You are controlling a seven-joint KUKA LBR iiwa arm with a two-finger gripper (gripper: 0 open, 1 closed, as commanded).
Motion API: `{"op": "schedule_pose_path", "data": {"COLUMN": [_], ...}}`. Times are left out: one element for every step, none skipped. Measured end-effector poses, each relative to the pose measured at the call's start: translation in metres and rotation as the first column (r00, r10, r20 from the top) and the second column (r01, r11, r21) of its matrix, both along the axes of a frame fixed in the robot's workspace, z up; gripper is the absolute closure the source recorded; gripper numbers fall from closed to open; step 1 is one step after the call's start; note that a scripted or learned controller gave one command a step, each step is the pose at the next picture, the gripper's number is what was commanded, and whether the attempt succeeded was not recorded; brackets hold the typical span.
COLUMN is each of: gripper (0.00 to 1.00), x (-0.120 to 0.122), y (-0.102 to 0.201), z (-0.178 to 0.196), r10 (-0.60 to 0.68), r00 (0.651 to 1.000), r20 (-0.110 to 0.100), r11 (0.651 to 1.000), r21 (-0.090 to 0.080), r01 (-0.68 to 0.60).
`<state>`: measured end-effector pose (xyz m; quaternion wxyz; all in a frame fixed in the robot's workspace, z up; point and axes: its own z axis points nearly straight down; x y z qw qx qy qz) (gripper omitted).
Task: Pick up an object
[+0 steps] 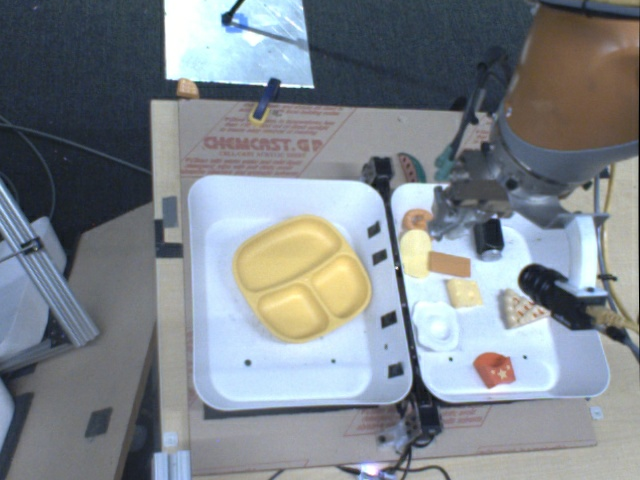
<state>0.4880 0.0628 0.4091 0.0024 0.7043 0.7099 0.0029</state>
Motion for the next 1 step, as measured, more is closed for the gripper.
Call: {"op": "schedule_pose_path", "data": {"gripper": [1.0], "x": [-0.0019], "y": [0.0573], "z": [-0.0427], "r10": [0.001], "r00": [1.0], "r20": [-0.009], "r11": [1.0], "r21": [0.001], "r01": [-0.001]}}
